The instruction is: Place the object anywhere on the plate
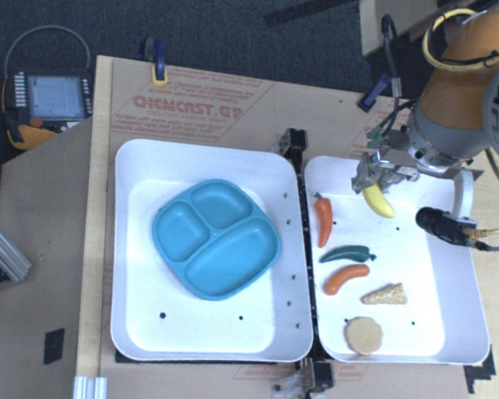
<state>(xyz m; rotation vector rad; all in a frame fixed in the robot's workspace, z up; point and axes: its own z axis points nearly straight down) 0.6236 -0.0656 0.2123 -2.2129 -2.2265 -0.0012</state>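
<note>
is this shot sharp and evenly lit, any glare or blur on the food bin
Camera view: mostly sharp, lit evenly from above; the blue plate and the toy foods cast only short soft shadows. The white bins look bright but not blown out, so the banana, chili and cookie read clearly. The gripper above the banana is slightly soft. The surroundings at the far edge of the bench fall off dark.

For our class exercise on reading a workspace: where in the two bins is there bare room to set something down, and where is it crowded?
The blue plate has all three compartments bare. The left bin is open around it. The right bin is bare along its right side; its left half is crowded with the carrot, green pepper, sausage, wedge and cookie.
</note>
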